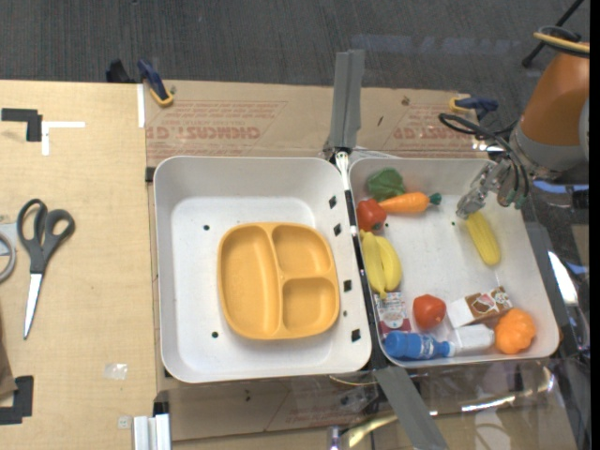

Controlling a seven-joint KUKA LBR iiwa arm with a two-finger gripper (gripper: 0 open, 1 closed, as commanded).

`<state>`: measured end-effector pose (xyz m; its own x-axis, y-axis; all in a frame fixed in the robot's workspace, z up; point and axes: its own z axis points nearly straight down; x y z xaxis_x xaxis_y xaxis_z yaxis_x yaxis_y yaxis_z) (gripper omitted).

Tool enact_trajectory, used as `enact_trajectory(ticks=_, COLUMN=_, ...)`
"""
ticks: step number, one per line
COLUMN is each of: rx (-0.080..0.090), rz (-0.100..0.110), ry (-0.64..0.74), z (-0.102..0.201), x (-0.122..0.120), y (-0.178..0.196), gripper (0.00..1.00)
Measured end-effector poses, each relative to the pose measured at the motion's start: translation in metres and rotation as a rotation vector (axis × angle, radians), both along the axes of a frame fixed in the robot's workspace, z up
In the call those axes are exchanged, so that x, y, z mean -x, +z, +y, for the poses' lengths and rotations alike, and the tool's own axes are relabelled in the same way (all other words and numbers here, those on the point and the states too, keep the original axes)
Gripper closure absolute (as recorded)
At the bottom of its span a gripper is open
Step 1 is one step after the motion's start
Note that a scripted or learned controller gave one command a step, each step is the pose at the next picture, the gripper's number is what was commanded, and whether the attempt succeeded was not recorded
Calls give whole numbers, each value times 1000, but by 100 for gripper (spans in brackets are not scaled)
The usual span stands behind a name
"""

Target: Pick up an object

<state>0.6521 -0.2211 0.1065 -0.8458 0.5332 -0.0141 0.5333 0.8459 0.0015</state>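
With the blue bottle (418,347) lying nearest, I am lowering the gripper (476,198), claw narrowly parted and empty, over the corn cob (484,238), light, rigid, graspable mid-length.

The arm (560,101) has a rounded orange band over a grey ring. Below it sits a small metal gripper (476,198), shiny silver, with thin dark cables near the wrist.
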Motion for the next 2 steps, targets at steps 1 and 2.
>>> enact_trajectory(ticks=1, rx=-5, rz=6, ry=-76, z=54, x=7, y=157, gripper=100)
enact_trajectory(ticks=2, rx=-5, rz=7, ry=-168, z=50, x=24, y=-13, gripper=100)
